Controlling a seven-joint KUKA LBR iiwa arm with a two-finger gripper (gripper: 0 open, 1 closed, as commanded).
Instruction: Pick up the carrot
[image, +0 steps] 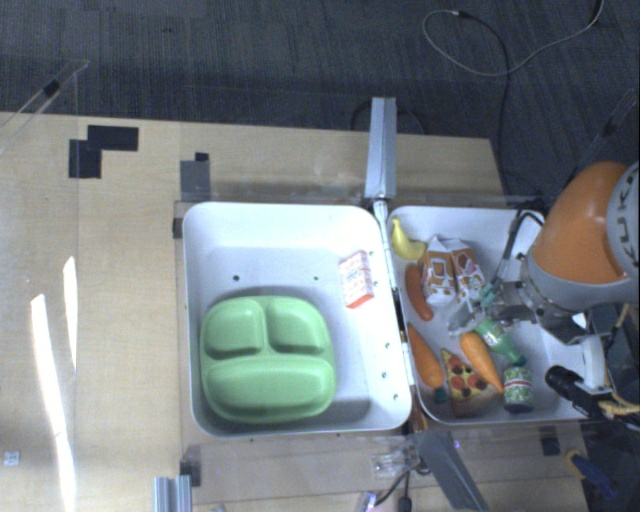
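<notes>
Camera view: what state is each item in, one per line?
Green tray: flat in left bin, nothing on it.
Small carton: lying in left bin.
Carrot: lying in right bin, not gripped.
Banana: lying at right bin's back corner.
Green bottle: lying down.

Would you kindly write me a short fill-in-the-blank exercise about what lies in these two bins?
1. The green tray has ___ compartments.
2. The green tray lies in the ___ bin.
3. The banana lies at the right bin's far ___ corner.
4. The gripper hovers over the ___ bin.

Missing words: three; left; left; right
</notes>
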